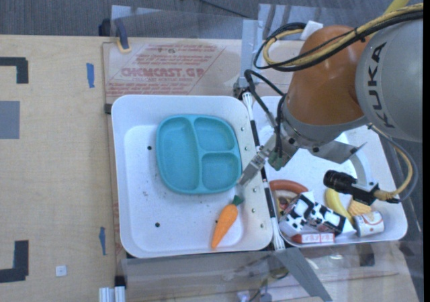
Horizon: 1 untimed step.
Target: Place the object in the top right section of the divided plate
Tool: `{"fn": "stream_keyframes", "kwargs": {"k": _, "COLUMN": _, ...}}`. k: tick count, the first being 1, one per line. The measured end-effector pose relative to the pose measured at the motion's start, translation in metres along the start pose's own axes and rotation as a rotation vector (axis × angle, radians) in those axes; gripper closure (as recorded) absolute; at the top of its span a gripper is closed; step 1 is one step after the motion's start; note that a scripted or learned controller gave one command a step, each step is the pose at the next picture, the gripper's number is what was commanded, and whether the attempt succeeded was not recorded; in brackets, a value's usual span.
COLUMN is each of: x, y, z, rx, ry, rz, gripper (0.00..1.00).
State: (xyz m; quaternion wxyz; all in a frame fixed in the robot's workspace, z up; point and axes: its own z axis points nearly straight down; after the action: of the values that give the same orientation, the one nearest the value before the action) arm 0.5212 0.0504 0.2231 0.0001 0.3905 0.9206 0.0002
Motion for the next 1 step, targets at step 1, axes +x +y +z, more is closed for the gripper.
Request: {"fn": "stream_keyframes", "kwargs": {"k": 1, "x": -0.001, "y": 0.0009, "z": -0.0103, "rx": -0.003, "ry": -0.003, "rz": 0.0, "gripper": 1.0}}
